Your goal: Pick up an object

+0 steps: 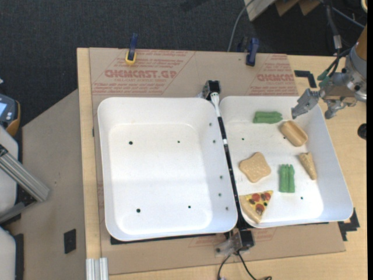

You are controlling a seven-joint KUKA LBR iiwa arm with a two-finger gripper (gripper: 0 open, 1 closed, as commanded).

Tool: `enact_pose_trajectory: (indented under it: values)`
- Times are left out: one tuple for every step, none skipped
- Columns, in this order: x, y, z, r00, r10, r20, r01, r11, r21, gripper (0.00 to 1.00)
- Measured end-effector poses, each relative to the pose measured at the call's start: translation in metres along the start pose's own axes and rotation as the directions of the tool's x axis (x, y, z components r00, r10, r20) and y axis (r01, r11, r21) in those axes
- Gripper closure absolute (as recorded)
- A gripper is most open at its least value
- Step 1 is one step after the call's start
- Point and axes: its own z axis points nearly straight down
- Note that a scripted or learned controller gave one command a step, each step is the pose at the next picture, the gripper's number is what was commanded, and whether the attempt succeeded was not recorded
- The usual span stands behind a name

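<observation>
The tool (317,104) hangs with fingers spread and nothing between them, just above and right of the bread roll (293,133) in the right bin (332,174); the roll looks light, rigid and smooth-skinned, best pinched across its narrow middle.

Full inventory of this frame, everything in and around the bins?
Green block: 1, green, right bin, far end, lying flat.
Hot dog bun: 1, tan, right bin, just right of and nearer than that block.
Bread slice: 1, tan, right bin, middle.
Green piece: 1, green, right of the bread slice.
Wedge: 1, tan, near the right bin's right wall.
Pizza slice: 1, yellow with red spots, right bin's near left corner.
Bins: 2, white, left bin and right bin side by side.
Clamps: 2, yellow-blue and blue, board's far edge.
Gripper: 1, grey, open, above the right bin's far right corner.
</observation>
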Motion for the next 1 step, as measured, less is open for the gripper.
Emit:
enact_pose_trajectory:
  values:
    - [-0.0449, -0.0191, 0.0857, 1.000, 0.004, -0.002, -0.004, 1.000, 0.008, 0.00]
